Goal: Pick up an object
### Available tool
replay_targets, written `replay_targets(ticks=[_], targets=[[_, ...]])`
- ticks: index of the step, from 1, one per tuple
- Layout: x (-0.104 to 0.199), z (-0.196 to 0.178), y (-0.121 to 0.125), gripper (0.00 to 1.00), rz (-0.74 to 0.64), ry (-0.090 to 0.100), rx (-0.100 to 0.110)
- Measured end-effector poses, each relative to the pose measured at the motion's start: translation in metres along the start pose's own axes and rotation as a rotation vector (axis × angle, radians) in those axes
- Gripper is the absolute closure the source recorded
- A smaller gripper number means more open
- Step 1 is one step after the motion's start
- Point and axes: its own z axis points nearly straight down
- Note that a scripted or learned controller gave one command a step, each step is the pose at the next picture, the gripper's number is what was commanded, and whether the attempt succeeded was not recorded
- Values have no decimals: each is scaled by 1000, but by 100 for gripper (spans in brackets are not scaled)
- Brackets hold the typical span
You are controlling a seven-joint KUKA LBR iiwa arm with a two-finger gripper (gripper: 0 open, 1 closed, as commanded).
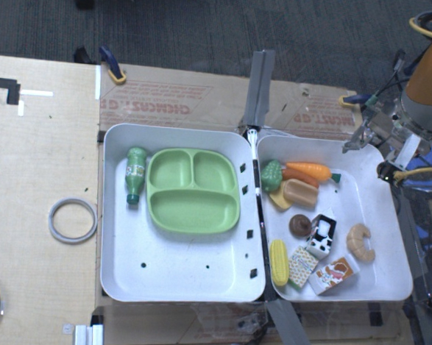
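My pincer (366,134): opening not discernible, nothing seen held.
Cardboard (158,101): red print, unreadable.
Carrot (308,171): orange, lower left of my pincer.

Orange carrot (307,171) lying flat at back of rt bin (385,287), corn cob (278,262) near front-left, croissant (361,242) at rt
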Motion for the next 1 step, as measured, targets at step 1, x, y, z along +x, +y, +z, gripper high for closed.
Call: replay_targets(ticks=[1], targets=[[28, 90, -18, 0, 52, 1, 0]])
